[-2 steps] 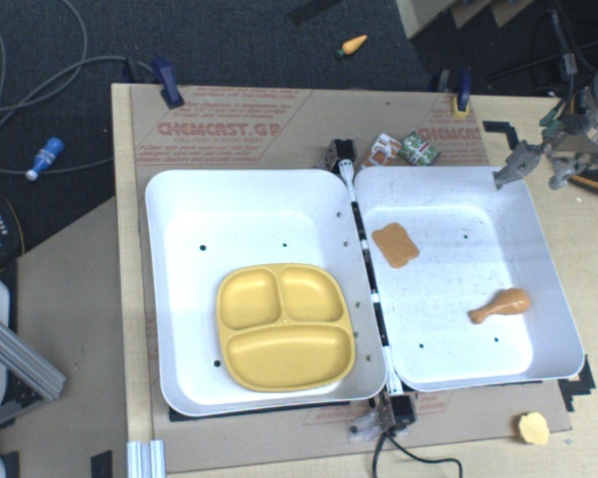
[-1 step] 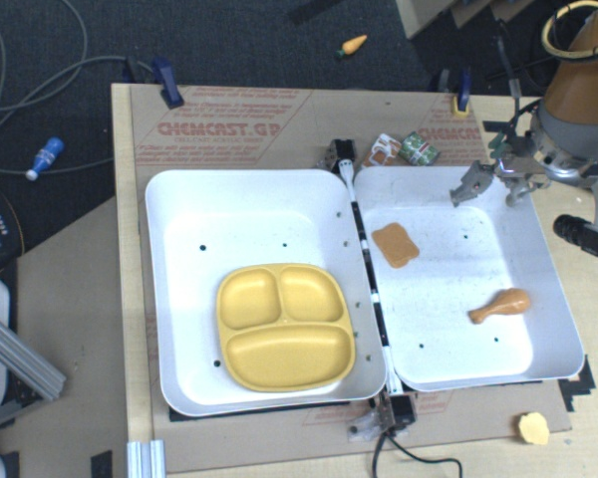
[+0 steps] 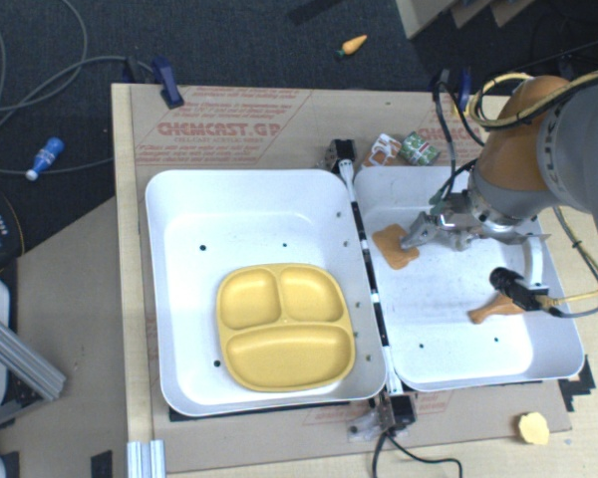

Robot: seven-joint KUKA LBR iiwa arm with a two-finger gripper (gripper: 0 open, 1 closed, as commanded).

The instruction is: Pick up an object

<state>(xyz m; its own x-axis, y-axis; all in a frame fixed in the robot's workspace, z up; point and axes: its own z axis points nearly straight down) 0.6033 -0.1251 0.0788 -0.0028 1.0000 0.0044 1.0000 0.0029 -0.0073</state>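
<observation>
Carpet, dark and crossed by loose cables, lies at the far left, with a small blue bottle (image 3: 46, 155) on it. The bench (image 3: 229, 132), covered by brown card with red lettering, has a blue clamp (image 3: 166, 82) at its far left corner. The left bin (image 3: 161, 202) holds a yellow divided plate (image 3: 284, 327), lying flat toward the near side with its one long compartment nearest and two smaller ones behind. The two bins touch along their shared wall. Just right of that wall, in the far left part of the right bin (image 3: 448, 352), lies a tan flat piece (image 3: 393, 247). The pincer (image 3: 417, 236) is low over the bin floor with its tip at the right edge of this piece, touching it or very close; whether the pincer is spread or pressed together cannot be told, and nothing shows as gripped. A crumpled packet (image 3: 407, 149) sits on the bench just beyond the far rim of the right bin. Farther right in the same bin, toward the near side, lies a second tan piece (image 3: 483, 313). The arm (image 3: 523, 152) reaches in from the right above it. A yellow lump (image 3: 531, 427) sits on the bench near the right bin's near right corner.
</observation>
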